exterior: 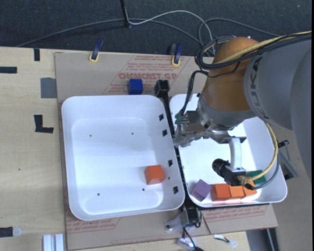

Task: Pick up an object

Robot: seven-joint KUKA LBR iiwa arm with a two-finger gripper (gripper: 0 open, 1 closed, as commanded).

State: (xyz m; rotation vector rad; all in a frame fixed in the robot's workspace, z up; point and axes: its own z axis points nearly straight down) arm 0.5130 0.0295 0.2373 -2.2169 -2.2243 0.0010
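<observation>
An orange cube lies in the left bin, toward its front right. In the right bin, along the front wall, a purple block sits beside two orange blocks. My gripper hangs low over the right bin's left edge, close to the divider between the bins and well behind those blocks. I see nothing between its fingers. The arm hides much of the right bin's floor.
A blue cube rests on the cardboard behind the left bin, outside both bins. Black clips line the rim between the bins. Blue-and-yellow clamps hold the cardboard's back edge.
</observation>
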